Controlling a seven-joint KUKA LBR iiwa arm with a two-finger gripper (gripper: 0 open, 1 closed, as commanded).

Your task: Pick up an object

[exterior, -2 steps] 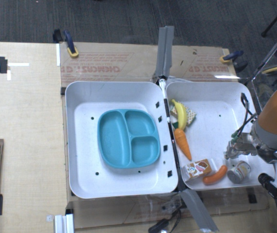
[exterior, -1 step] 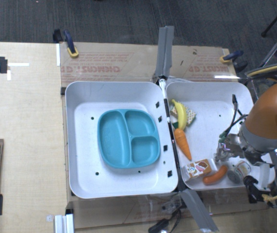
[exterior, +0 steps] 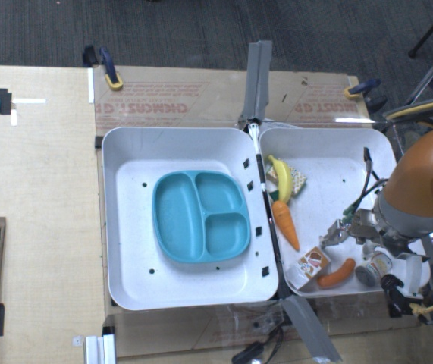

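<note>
Where the cardboard (exterior: 224, 101) lies behind the bins, red print runs upside down, too blurred to read. Arm (exterior: 421, 184) enters at 3 o'clock, orange band uppermost; its gripper (exterior: 350, 230) hangs low over the right bin (exterior: 330, 146), and open or closed cannot be told. Left bin (exterior: 121, 203): a tray (exterior: 201, 216). Right bin: banana (exterior: 280, 177) at 10 o'clock, carrot (exterior: 285, 224) below it, carton (exterior: 311, 265) and sausage (exterior: 337, 274) at 6 o'clock, can (exterior: 374, 268) beside them.

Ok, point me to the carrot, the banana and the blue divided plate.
carrot (exterior: 285, 224): camera view, middle of its orange body.
banana (exterior: 280, 177): camera view, middle of the yellow curve.
blue divided plate (exterior: 177, 217): camera view, floor of its large left compartment.
</note>
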